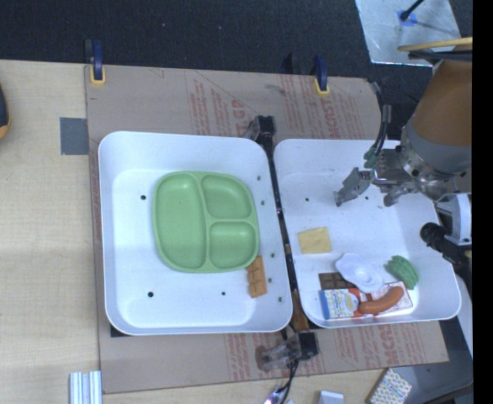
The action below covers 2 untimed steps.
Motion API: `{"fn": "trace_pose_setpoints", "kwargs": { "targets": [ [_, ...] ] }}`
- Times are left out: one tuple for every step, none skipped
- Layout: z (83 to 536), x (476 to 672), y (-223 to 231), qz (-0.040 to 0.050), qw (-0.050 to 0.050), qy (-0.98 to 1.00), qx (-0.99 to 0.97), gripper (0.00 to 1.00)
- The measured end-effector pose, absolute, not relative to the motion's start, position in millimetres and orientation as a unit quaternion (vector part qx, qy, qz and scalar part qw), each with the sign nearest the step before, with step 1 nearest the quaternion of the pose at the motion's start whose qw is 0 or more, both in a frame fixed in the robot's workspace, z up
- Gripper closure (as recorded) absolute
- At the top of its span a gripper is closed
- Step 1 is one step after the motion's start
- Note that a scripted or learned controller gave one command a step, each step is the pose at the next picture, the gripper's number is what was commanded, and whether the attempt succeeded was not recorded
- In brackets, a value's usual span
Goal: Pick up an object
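Grey end effector [371,189] hovers above the right bin [314,162], fingers spread, nothing between them.

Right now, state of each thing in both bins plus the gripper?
gripper: open, nothing between its fingers, above the right bin's far half
green divided plate: flat, right way up, in the left bin, nothing in its compartments
brown waffle piece: flat beside the plate's near right corner
yellow square: flat in the right bin, apart from the rest
small carton, sausage, white piece, green piece: bunched at the near right corner
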<state>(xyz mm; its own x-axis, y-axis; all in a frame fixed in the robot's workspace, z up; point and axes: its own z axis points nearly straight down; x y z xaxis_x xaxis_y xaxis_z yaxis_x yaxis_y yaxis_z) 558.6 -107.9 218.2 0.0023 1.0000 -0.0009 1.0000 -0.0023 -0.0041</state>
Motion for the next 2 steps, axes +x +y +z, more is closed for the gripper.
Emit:
{"fn": "trace_pose_setpoints", "kwargs": {
  "targets": [
    [103, 558.6, -92, 0.0034, 0.004, -0.709, -0.705, 0.0],
    [91, 471.1, -152, 0.0032, 0.004, -0.706, -0.709, 0.0]
  ]
}}
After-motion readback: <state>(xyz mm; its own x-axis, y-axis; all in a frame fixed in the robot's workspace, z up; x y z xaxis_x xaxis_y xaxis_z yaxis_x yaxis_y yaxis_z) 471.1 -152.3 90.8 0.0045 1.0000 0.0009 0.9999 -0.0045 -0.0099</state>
